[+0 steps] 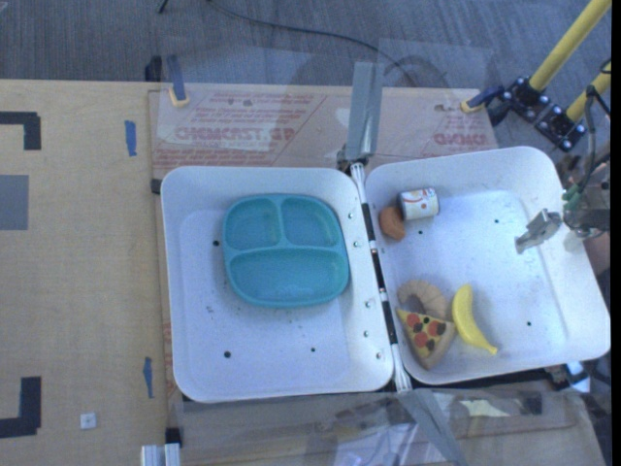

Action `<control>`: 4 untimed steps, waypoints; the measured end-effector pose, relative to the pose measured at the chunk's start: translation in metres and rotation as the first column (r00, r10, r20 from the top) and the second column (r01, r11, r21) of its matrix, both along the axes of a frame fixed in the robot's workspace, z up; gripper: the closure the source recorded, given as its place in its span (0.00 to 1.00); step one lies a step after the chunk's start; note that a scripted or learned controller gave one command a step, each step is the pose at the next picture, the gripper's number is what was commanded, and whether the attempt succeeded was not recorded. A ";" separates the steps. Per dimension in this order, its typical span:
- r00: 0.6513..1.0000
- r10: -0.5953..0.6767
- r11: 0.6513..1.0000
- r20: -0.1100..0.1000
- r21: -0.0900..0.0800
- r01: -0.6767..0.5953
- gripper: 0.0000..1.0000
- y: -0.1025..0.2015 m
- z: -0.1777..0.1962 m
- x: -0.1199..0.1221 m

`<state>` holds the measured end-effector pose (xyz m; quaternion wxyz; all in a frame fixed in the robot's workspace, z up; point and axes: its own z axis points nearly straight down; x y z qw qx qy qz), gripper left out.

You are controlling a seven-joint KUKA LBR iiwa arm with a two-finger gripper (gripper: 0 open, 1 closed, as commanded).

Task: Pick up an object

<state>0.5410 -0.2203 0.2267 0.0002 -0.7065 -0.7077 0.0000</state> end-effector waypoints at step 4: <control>0.995 0.098 0.995 0.003 -0.001 -0.098 1.00 0.108 -0.054 0.096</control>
